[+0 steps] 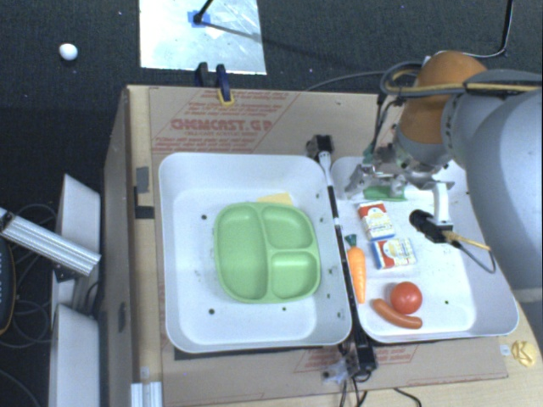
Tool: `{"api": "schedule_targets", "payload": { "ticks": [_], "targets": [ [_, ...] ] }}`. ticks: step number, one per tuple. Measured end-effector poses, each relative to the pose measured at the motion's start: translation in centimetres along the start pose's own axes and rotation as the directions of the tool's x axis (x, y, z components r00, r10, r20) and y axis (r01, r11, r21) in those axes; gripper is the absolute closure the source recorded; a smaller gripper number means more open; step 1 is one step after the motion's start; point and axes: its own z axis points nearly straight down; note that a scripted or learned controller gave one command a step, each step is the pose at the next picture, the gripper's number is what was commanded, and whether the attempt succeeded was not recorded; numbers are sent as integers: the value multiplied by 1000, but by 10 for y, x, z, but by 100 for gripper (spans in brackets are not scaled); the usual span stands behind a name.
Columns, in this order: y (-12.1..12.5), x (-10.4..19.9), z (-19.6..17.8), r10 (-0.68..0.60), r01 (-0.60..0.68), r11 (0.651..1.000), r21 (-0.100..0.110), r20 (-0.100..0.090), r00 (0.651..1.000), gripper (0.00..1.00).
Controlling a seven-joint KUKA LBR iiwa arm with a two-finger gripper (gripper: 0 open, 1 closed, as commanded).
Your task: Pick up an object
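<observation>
a long red sausage (397, 314) and round red tomato (407, 296) lie nearest; the metal hand (383, 182) hangs above a small red-and-white box (376, 221), its grip too hard to tell.

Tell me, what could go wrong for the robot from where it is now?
Two risks, as I judge it. The gripper sits at the far end of the right bin, near its rim, so it might bump the wall. The cartons, carrot, tomato and sausage lie close together, so a grab may nudge a neighbour or catch two things at once.
</observation>
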Motion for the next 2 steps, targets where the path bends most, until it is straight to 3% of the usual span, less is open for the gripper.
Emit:
{"api": "schedule_targets", "payload": {
  "ticks": [2],
  "targets": [
    [0, -3, 0, -1, 1, 1000, 0, 1, 1000, 0]
  ]
}}
